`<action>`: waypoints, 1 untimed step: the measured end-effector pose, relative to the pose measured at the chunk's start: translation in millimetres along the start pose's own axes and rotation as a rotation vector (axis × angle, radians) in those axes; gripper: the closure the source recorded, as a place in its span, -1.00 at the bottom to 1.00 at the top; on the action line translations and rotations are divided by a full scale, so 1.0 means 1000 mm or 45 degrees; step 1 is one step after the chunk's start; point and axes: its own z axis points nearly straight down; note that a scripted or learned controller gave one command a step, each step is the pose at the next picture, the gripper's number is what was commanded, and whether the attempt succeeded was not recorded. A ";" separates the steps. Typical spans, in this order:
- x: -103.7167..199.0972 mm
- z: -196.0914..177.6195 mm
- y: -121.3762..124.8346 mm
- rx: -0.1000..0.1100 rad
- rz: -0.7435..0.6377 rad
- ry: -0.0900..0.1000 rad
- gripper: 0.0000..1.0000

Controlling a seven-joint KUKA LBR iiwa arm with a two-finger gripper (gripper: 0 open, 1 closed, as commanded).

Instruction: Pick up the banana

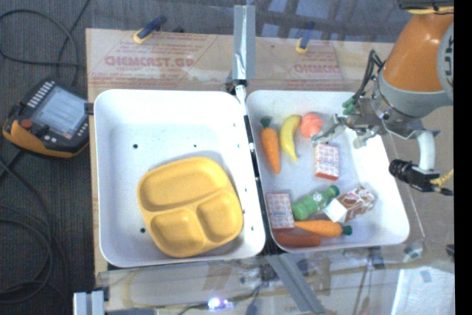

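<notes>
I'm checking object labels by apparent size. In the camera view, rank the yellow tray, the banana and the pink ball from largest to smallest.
1. yellow tray, by far the largest
2. banana
3. pink ball, partly hidden by the gripper, so its full size is unsure

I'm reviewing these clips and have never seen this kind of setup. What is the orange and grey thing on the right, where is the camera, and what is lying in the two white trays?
That is a robot arm reaching in from the right; its gripper hovers over the right bin. One fixed camera looks down at a slant. The left bin holds a yellow divided tray. The right bin holds the banana, which it should pick up, a carrot, a peach-coloured ball, a green bottle, small packets and another carrot. Nothing sits between its fingers.
</notes>
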 end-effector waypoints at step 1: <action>0.042 0.050 0.049 -0.001 -0.245 -0.002 -1.00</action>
